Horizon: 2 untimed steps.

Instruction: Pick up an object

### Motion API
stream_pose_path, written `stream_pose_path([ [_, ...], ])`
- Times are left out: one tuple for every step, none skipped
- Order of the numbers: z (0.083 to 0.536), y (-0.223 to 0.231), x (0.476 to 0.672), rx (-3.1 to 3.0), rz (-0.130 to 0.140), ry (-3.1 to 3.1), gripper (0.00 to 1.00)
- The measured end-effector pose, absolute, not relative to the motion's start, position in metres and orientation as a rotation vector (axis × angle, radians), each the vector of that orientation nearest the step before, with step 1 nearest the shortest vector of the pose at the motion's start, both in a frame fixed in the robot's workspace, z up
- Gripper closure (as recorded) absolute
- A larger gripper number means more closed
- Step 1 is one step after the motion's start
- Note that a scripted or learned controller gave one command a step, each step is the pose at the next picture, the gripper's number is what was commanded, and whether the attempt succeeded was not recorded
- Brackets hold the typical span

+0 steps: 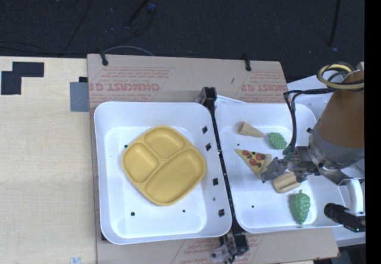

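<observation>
My gripper [272,171] is low over the right bin [262,221], near its middle. It sits right beside a pizza slice toy [253,159] on its left and a tan wooden block [286,182] just below it. Whether it touches either one I cannot tell. A tan wedge [250,130] and a green bumpy piece [275,139] lie further back in the same bin. A green bunch of grapes [300,207] lies near the bin's front right.
The left bin [113,209] holds a yellow divided plate [164,164]. A black divider [218,161] runs between the two bins. The arm's orange band [345,117] and a black cable [292,120] hang over the right bin's right side.
</observation>
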State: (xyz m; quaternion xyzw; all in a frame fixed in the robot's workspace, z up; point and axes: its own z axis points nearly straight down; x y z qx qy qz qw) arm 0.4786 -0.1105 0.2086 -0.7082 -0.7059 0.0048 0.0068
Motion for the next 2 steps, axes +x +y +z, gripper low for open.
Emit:
stream_pose_path([
  [0.215, -0.110, 0.481, -2.219, 0.004, -2.218, 0.00],
  [0.170, -0.105, 0.480, -2.215, 0.007, -2.216, 0.00],
])
